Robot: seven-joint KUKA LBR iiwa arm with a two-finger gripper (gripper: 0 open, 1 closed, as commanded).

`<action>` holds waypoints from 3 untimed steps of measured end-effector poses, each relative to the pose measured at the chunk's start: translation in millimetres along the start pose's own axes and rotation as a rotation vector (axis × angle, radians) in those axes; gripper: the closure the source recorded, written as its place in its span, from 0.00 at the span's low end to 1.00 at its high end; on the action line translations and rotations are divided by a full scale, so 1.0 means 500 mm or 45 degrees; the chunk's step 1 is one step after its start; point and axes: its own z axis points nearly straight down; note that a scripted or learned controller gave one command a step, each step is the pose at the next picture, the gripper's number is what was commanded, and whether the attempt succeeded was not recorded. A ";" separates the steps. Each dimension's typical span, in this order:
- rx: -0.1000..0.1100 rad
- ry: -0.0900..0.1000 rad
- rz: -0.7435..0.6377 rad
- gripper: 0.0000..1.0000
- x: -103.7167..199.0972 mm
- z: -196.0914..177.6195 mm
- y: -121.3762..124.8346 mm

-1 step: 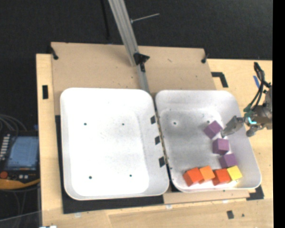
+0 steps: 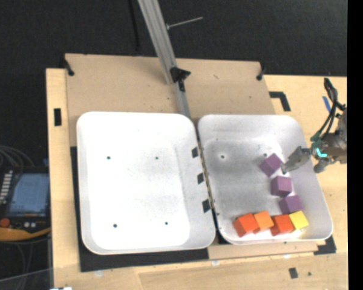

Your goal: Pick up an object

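We see the two-finger gripper (image 2: 302, 157) at the right white bin (image 2: 242, 132), just beside a purple foam cube (image 2: 270, 164); whether its fingers are apart we cannot tell, since the view seems too coarse there.

one fixed camera high above the bench (image 2: 157, 77), looking down at a slant, far enough back to take in both white bins (image 2: 139, 180) whole plus dark floor beyond; arm side is at frame right
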 end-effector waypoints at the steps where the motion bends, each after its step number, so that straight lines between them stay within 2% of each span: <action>1: 0.004 -0.001 0.006 0.00 0.007 0.100 0.018; 3: 0.003 -0.003 0.005 0.00 -0.016 0.268 0.024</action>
